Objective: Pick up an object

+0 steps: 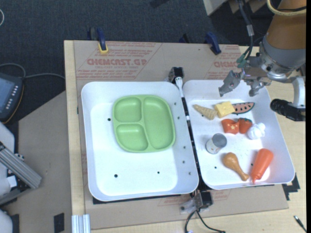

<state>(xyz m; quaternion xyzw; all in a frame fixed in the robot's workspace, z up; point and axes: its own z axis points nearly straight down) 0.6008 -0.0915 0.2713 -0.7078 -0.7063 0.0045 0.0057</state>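
Two shallow white bins sit side by side on a brown board printed with red lettering. The left bin point(97, 169) holds a green divided plate point(144, 123) with three compartments, lying flat toward the bin's upper middle. The right bin point(284, 154) stands just beside it, their inner rims touching along a black clip strip point(187, 125). Two blue-handled clamps point(101, 39) point(212, 42) grip the board's far edge. At the far left, a dark device point(9, 96) with a cable rests on the dark floor, with a grey metal rail point(19, 165) lying below it.
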